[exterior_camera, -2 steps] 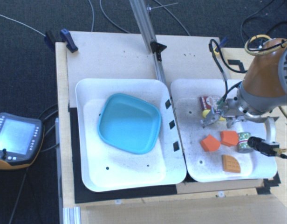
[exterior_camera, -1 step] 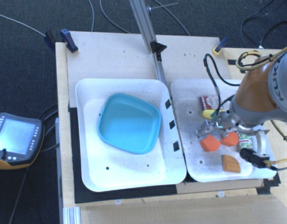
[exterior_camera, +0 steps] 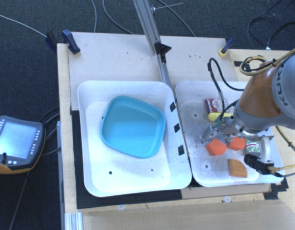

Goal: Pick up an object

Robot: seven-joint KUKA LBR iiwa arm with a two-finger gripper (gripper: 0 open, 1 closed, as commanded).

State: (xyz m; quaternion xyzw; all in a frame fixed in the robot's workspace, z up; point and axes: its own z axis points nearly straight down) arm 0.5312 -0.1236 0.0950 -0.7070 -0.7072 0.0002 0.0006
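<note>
partial letters "ku" on the grey arm [exterior_camera: 287,87], no other legible text

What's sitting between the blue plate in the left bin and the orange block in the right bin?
In the camera view, between the square blue plastic plate and the orange block lie only the two white bins' adjoining rims and bare white bin floor.

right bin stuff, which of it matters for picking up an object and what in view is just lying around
In play:
- tool, low in the right bin
- orange block
- second orange block
- tan piece
- red and white packet
- yellow item

Lying about:
- blue plate in the left bin
- handheld pendant
- blue clamp
</note>
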